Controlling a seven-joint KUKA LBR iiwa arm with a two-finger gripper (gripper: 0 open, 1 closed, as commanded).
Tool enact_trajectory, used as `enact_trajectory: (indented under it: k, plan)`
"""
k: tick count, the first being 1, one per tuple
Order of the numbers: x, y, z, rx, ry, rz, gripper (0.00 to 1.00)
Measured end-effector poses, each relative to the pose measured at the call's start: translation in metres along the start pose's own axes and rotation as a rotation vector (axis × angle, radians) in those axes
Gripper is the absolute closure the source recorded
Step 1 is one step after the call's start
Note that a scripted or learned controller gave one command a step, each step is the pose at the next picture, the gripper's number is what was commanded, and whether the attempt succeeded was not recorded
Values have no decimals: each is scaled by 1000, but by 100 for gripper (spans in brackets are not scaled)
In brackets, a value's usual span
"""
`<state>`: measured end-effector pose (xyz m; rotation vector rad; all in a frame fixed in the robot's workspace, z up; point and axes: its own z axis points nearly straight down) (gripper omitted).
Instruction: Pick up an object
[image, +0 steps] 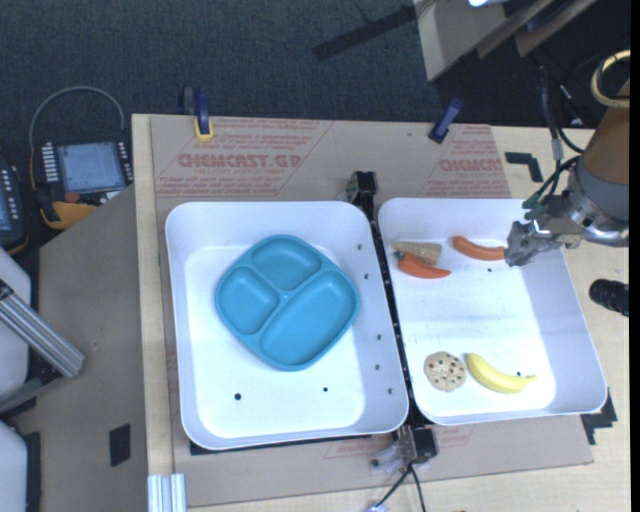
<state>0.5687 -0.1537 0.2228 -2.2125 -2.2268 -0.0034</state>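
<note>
Blue plate (287, 300), yellow banana (497, 374), perhaps speckled tan cookie (444, 371)

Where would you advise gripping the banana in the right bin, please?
Probably at the thick middle of the banana, coming straight down from above with the jaws across its narrow width. It lies flat near the bin's front, clear of the cookie beside it.

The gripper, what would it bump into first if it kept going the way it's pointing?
Probably the hot dog. The gripper hangs in the right bin and points toward the picture's left, with the hot dog's end just ahead of it. Height is hard to judge, so it might pass over it.
</note>
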Motion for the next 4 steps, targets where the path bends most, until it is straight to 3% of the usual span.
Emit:
enact_trajectory:
  k: [2, 4]
  plan:
    - [116, 5, 14, 3, 0, 0, 100]
    - [214, -7, -1, -3, -1, 0, 100]
